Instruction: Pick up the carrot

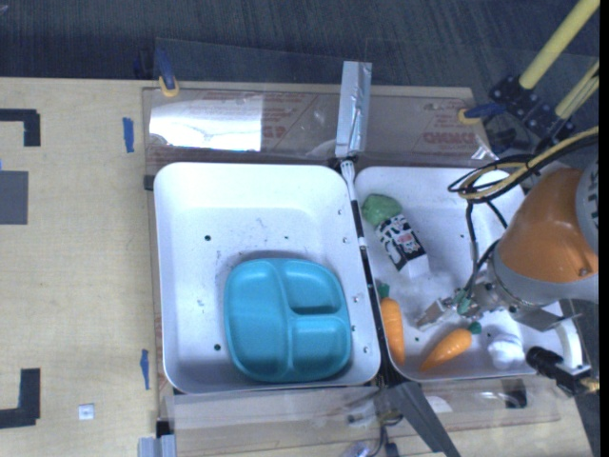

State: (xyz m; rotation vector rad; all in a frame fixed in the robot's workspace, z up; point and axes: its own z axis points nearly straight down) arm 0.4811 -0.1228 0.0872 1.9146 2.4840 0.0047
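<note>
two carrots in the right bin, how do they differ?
The carrot by the divider lies nearly straight up and down the view against the right bin's left wall; the carrot near the gripper lies at a slant, further right. The first sits apart from the gripper; the second lies just below it. Both are orange, of similar size, and rest on the bin floor.

Wooden bench [67, 284] (dark blue floor [285, 8])
</note>
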